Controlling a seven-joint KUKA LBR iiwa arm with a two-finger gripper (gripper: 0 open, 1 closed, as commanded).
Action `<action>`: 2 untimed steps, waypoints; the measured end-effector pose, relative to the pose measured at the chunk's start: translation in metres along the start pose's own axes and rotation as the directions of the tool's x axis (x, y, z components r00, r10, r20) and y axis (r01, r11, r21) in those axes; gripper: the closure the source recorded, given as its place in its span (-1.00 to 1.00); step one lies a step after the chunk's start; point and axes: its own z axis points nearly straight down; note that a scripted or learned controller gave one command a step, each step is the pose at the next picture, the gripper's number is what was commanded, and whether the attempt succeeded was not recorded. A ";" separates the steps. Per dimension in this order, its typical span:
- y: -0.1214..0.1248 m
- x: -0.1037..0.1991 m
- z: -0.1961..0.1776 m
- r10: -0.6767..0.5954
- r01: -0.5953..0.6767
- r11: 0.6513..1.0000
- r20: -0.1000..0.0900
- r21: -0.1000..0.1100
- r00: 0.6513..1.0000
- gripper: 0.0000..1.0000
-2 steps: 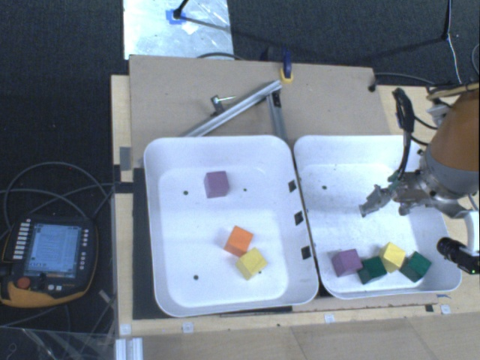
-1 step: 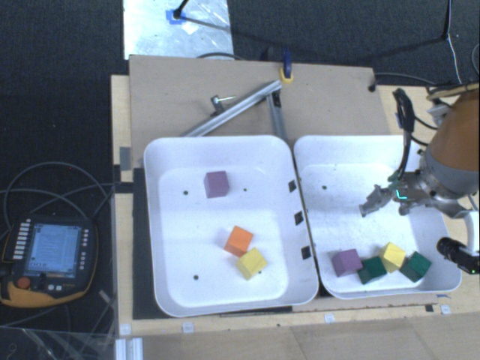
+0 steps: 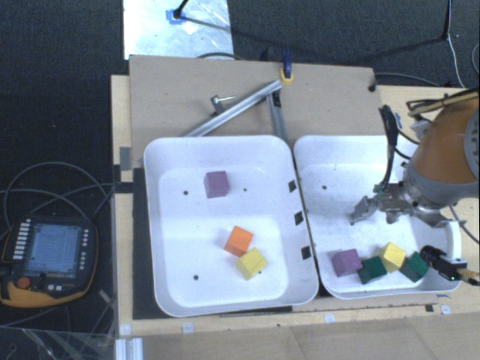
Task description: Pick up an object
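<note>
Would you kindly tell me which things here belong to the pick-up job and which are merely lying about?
Job:
- tool over the right bin
- right bin blocks: purple, green, yellow, green
- left bin blocks: purple, orange, yellow

Lying about:
- pendant
- metal bar
- foil sheet
</note>
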 end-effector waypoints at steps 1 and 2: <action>0.000 0.000 0.049 0.000 0.000 1.000 0.000 0.000 1.000 -1.00; 0.002 0.000 0.036 -0.002 0.002 1.000 0.001 -0.007 1.000 1.00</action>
